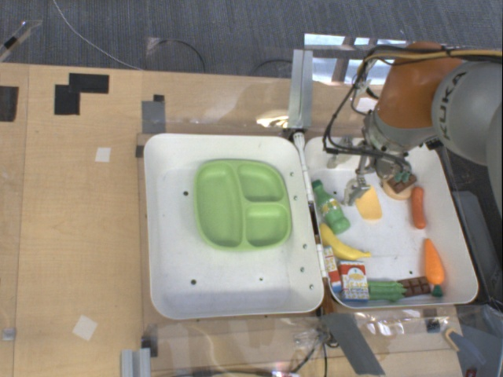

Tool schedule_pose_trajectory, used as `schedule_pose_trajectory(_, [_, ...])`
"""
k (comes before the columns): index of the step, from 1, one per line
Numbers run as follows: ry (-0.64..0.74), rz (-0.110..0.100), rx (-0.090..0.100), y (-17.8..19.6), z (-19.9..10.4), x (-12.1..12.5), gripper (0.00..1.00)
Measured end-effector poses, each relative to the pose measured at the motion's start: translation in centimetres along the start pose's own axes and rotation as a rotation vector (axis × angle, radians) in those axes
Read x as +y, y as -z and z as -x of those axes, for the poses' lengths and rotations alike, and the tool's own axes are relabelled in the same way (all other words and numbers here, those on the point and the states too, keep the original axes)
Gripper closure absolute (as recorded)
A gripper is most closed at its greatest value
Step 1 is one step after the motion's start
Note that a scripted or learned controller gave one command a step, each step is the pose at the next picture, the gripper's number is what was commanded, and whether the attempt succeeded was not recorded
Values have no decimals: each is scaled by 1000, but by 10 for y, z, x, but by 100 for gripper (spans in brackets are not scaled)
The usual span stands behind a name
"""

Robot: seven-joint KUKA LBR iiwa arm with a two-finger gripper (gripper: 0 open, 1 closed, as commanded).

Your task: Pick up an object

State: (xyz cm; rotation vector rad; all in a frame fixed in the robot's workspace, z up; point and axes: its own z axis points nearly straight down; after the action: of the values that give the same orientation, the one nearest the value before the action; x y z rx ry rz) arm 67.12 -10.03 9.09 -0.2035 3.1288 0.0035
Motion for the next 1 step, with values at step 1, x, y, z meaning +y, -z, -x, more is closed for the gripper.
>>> schedule_pose_trajectory(1, [7, -4, -5, 0, -75, 2, 0])
